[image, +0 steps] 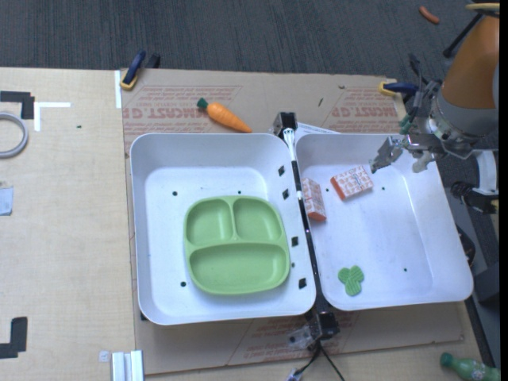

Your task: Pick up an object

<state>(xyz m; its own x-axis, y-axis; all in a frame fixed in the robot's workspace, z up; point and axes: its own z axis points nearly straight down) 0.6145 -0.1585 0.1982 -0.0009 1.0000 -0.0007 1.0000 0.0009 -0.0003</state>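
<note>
Gripper [386,154] low over right bin [444,236], near orange carton [351,183], jaw state unclear

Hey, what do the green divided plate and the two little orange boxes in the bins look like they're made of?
Green divided plate: probably molded plastic, matte, with smooth rounded compartment walls. The orange box and the second box by the divider: likely printed cardboard, with flat faces and sharp edges, though they are too small to be sure.

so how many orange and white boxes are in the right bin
2. One box lies near the bin's upper middle, just left of the gripper. The other box lies against the right bin's left wall. Nothing seems hidden.
</note>
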